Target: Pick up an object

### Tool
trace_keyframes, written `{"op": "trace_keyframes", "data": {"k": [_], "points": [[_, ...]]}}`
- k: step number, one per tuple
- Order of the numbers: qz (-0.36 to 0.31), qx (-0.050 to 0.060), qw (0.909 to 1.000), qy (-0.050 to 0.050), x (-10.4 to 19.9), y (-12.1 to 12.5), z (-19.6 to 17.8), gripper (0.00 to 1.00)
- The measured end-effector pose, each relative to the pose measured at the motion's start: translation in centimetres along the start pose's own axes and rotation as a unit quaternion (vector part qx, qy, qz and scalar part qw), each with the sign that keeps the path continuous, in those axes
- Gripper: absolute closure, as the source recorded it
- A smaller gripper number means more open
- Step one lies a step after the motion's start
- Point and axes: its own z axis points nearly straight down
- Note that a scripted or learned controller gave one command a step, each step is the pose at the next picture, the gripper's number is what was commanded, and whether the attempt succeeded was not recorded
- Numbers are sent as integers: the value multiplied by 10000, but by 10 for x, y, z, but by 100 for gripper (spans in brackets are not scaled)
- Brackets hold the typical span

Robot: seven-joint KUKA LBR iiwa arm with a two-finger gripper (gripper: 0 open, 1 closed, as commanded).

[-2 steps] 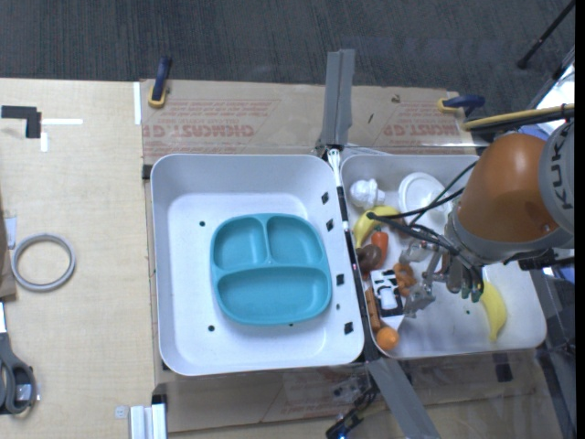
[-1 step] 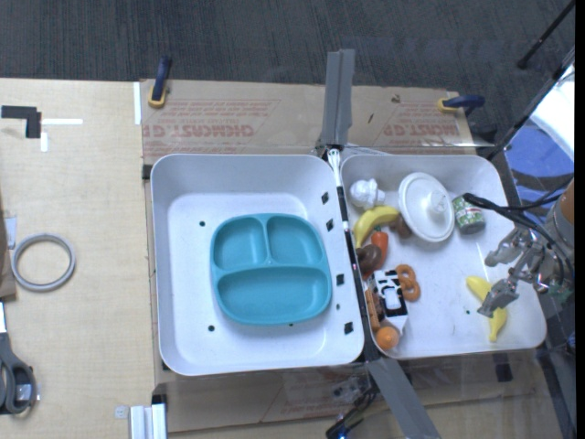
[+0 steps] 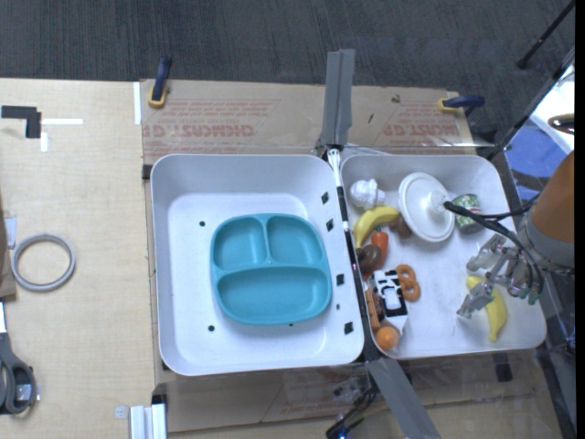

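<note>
From my remote station: dark grey carpet [image 3: 228, 21] runs behind a pale wooden bench [image 3: 73, 199], well left of the end effector; brown cardboard [image 3: 238, 122] and blue clamps [image 3: 162, 80] sit up-left of it.

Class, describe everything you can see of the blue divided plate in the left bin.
The blue plate is a turquoise, smooth, plastic-looking tray with rounded corners and three compartments: two small ones at the far side, one long one nearer the camera. All three look bare. It lies flat and upright, roughly central on the floor of the left bin, slightly turned, touching nothing else.
</note>
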Motion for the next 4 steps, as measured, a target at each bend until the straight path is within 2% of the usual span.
{"op": "trace_keyframes", "data": {"k": [1,2,3,4], "points": [[-16,0,10000,-15,-1,1,-9,100],[-17,0,10000,-13,-1,2,-9,0],[258,-4,9997,2,7,3,-1,0],[242,-2,9997,-12,6,4,-10,100]]}}
